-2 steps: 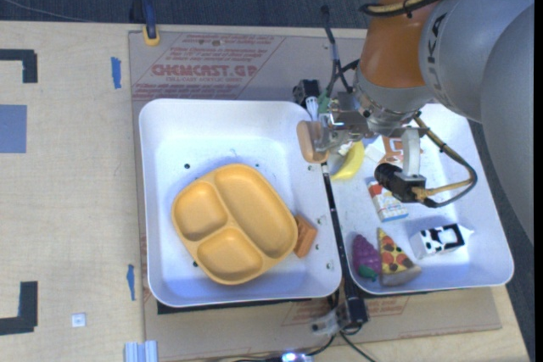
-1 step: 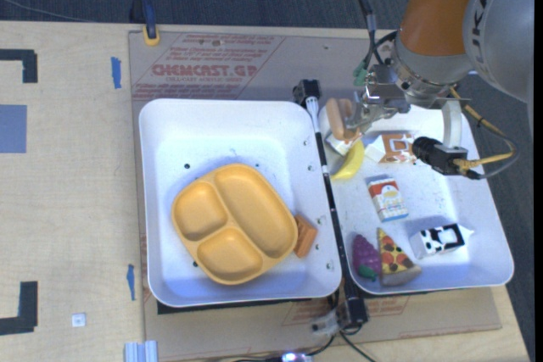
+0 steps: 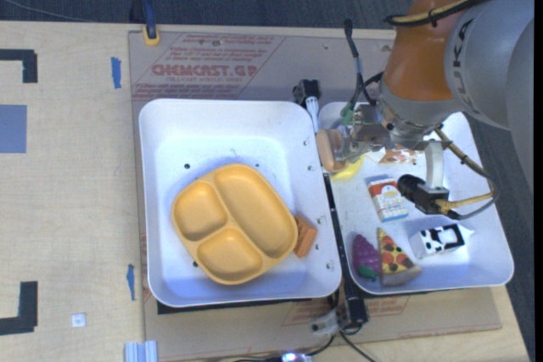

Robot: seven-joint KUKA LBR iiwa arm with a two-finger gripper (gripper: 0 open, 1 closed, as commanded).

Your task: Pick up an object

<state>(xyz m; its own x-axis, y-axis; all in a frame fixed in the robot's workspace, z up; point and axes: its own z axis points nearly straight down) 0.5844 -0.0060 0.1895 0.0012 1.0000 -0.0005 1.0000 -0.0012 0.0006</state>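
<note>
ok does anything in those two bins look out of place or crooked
Mostly the yellow plate in the left bin: it lies skewed to the bin's walls, with a small orange block wedged at its right edge. The right bin is just cluttered with small toys.

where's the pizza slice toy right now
In the camera view, the pizza slice toy lies near the front edge of the right bin, beside the purple grapes.

Even, bright overhead light; soft shadows under the yellow tray (image 3: 233, 222); mild glare on white bin (image 3: 161, 148) walls; focus slightly soft overall.
</note>
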